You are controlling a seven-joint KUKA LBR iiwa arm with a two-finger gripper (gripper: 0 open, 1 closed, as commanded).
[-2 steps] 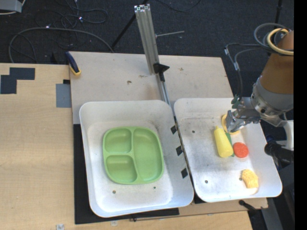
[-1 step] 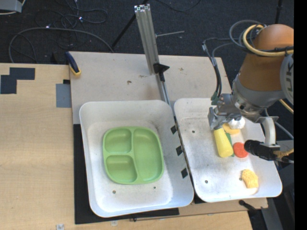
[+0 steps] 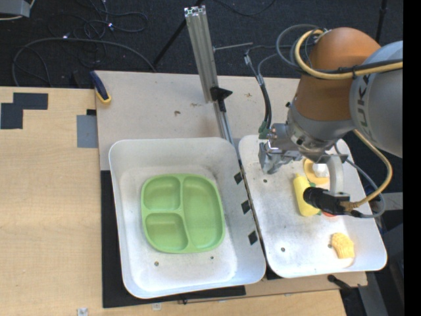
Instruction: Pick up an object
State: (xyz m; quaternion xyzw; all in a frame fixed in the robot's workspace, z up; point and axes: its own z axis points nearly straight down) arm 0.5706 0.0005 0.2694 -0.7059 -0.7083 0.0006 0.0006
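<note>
- A yellow block [image 3: 304, 197] lies in the right bin [image 3: 284, 232], a small yellow corn-like piece [image 3: 342, 245] nearer that bin's front corner
- The gripper [image 3: 270, 159] hangs over the right bin's back-left part, apart from both; how far open it is, I cannot tell
- A green divided plate [image 3: 182, 212] sits in the left bin [image 3: 131, 255]

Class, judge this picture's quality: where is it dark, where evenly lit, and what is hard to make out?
Camera view: floor beyond the bench is dark, cables barely legible; both bins evenly lit, green tray sharp with soft shadows; gripper sits shadowed under the arm, its details murky; yellow objects partly hidden.
</note>
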